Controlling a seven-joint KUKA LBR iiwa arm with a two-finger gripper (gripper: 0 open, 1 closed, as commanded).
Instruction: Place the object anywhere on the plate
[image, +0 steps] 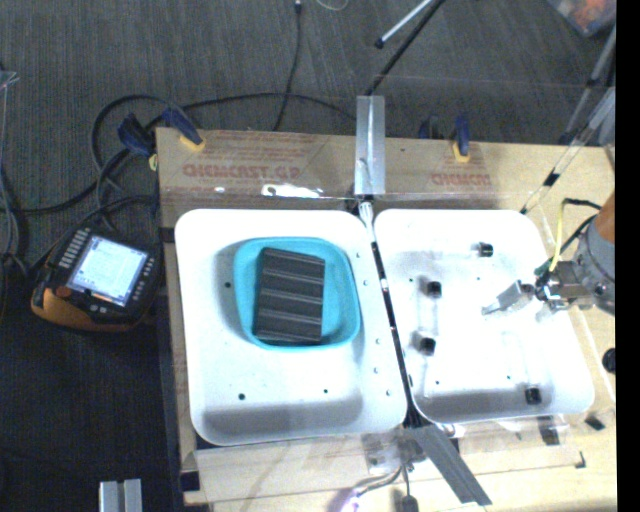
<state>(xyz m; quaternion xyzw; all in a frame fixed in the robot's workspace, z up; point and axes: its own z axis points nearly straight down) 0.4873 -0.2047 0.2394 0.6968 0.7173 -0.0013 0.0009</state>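
Gripper (497, 304), fingers unreadable, hovers right of the plate (344, 300); a needless grab could drag off the dark block (290, 295) resting there.

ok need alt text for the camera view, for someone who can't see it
A dark ribbed block lies on a turquoise plate in the left of two shallow white bins. The robot's gripper reaches in from the right over the right bin, nothing visible between its fingers. A handheld controller lies on the floor to the left.
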